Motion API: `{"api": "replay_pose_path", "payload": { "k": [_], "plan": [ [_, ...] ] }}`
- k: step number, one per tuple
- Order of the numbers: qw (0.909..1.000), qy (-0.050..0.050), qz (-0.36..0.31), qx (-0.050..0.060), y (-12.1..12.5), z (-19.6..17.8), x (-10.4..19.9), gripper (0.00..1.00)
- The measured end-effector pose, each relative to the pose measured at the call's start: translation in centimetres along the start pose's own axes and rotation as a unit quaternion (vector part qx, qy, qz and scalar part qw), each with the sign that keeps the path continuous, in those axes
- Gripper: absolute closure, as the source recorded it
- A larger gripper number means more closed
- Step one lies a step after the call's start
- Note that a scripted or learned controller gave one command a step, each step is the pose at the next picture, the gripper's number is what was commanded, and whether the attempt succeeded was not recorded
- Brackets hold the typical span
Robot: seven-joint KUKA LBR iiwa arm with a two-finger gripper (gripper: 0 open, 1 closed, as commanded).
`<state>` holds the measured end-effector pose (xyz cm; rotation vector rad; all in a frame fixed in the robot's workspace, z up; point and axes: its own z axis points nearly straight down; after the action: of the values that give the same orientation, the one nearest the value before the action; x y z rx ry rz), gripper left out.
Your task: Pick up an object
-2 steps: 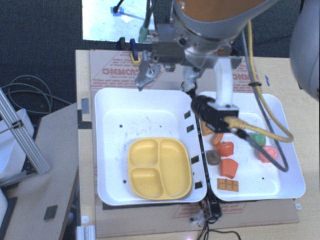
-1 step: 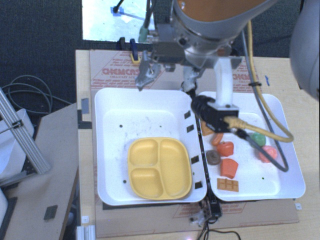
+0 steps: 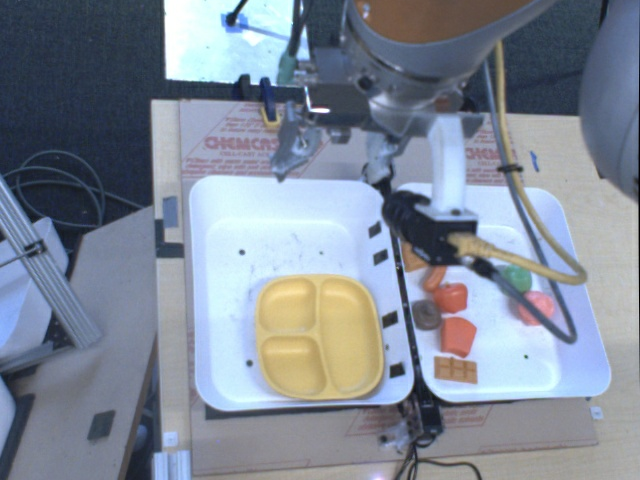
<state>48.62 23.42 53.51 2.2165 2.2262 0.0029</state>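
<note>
Camera view is showing the gripper (image 3: pixel 333 158) hanging beyond the yellow plate (image 3: pixel 320 335), over the left bin (image 3: pixel 260 183), its fingers (image 3: pixel 291 154) seemingly spread and holding nothing. The orange block (image 3: pixel 451 296), squat with no clear long axis, is lying right of the plate, crowded among small pieces in the right bin (image 3: pixel 560 358).

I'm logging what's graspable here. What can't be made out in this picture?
Camera view:
Orange piece by the right bin's left wall: mostly hidden under the arm, kind unclear.
Green toy: partly covered by the arm, shape unclear.
Pink toy: blurred, too small to identify.
</note>
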Motion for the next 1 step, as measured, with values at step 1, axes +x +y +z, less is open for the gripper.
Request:
{"api": "replay_pose_path", "payload": {
  "k": [1],
  "plan": [
    [1.0000, 0.000, 0.000, 0.000, 0.00, 0.00, 0.00, 0.00]
  ]
}}
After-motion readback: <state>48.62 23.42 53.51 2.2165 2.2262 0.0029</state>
